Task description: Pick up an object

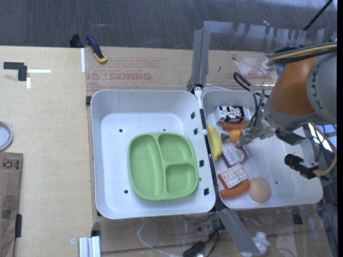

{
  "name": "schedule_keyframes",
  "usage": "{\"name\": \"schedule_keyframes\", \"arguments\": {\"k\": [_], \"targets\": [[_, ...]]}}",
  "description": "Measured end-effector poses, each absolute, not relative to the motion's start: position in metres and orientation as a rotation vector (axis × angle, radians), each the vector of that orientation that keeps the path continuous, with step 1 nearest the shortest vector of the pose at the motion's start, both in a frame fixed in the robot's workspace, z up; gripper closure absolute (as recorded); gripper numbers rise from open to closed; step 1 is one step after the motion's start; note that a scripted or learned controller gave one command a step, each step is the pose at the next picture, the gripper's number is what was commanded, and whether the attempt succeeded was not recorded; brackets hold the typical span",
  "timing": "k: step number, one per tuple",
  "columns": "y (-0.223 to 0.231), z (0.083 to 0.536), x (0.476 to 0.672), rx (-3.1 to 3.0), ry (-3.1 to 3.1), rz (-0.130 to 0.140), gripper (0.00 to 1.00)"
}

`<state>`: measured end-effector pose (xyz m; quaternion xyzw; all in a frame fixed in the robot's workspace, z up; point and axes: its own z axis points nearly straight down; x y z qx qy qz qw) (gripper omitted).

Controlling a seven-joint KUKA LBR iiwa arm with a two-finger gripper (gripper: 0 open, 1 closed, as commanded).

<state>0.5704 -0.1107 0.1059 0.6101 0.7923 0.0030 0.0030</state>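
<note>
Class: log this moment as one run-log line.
phase: reaching | gripper: over right bin, near banana | green plate: left bin

Grey arm (pixel 300 90) reaches in from the right — wrist angled down-left.

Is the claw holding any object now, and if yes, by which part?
It cannot be told. The claw is low in the right bin, just above a small packet, but its tip is too small to judge.

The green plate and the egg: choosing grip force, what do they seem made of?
Green plate: probably moulded plastic, matte, with uniform colour and soft rounded dividers. Egg: smooth tan shell, faint sheen; real or plastic toy, cannot tell.
</note>
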Motion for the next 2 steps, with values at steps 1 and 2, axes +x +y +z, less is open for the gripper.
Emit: {"name": "schedule_keyframes", "arguments": {"k": [1, 2], "targets": [[-0.0474, 0.2384, 0.5887, 1.956, 2.457, -0.001, 1.0], [-0.0478, 0.2377, 0.5884, 1.956, 2.458, -0.003, 0.0]]}}
